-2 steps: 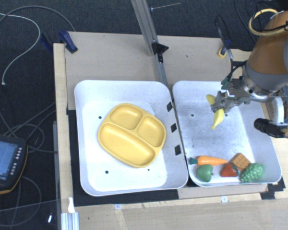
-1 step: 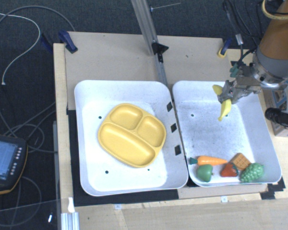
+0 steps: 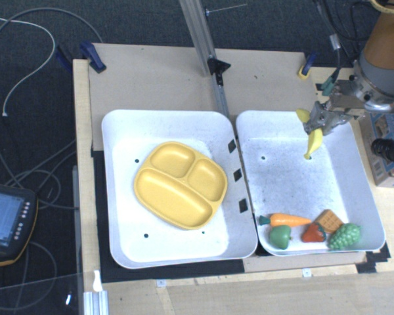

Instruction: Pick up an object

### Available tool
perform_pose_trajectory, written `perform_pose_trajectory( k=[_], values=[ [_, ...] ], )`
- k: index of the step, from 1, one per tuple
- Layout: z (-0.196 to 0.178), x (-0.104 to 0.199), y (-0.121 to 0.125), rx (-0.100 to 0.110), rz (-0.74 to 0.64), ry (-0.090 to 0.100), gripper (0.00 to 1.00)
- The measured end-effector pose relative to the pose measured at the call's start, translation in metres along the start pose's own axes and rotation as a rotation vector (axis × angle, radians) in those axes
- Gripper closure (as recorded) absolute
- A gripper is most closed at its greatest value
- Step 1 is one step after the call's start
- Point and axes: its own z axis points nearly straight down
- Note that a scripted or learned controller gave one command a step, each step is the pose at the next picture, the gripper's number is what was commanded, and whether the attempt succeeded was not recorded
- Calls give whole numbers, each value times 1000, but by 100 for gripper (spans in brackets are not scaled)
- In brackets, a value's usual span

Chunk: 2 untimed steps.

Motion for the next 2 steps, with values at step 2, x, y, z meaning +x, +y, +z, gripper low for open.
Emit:
perform_pose_trajectory(
  k=[2],
  values=[
    [21, 95, -24, 9, -5, 3, 100]
  ],
)
